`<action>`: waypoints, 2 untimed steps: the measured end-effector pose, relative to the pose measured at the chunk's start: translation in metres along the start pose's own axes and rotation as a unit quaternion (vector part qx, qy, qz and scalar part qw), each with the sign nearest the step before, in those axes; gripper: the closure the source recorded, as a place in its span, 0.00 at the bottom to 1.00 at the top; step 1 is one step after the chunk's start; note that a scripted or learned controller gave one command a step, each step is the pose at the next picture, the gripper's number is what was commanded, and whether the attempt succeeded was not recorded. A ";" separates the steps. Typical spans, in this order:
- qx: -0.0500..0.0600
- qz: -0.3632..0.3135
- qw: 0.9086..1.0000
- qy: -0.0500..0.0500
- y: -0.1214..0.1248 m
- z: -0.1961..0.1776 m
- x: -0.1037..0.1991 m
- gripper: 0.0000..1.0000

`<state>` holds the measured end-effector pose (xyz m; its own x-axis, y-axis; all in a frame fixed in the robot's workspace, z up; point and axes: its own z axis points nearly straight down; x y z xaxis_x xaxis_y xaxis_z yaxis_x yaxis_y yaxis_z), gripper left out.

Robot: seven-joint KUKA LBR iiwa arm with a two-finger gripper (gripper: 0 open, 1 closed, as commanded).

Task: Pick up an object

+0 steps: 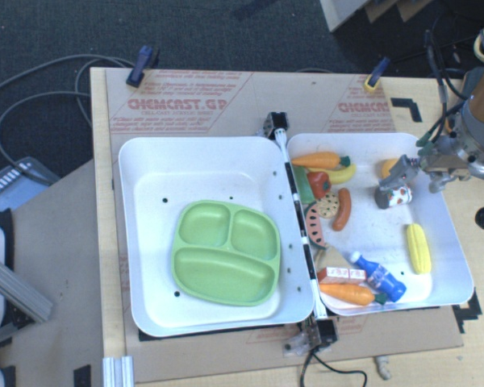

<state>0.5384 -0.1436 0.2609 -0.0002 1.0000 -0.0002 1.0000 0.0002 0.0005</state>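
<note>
My gripper (394, 190) hangs low over the upper right part of the right bin (452, 240), its grey arm (460, 156) coming in from the right. A small orange piece (389, 168) lies just behind it, and a small white and red item (402, 197) sits right at its tip. Toy food is spread through this bin: a carrot (316, 160) with a banana (344, 172) at the top left, a brown sausage (342, 209), a cookie (328, 206), a watermelon slice (315, 226), a yellow corn cob (419, 248) and a blue bottle (379, 276).
The left bin (145, 176) holds a green divided plate (226, 252). A second carrot (348, 294) lies on a small dish at the right bin's front edge. A black clip (277, 124) joins the bins at the back. Cables hang at the upper right.
</note>
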 end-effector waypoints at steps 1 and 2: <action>0.001 0.000 1.000 0.000 0.054 0.077 -0.016 0.00; -0.003 0.001 1.000 -0.002 0.095 0.150 0.036 0.00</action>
<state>0.6335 -0.1079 0.1114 0.0011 1.0000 -0.0041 1.0000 -0.0011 0.0061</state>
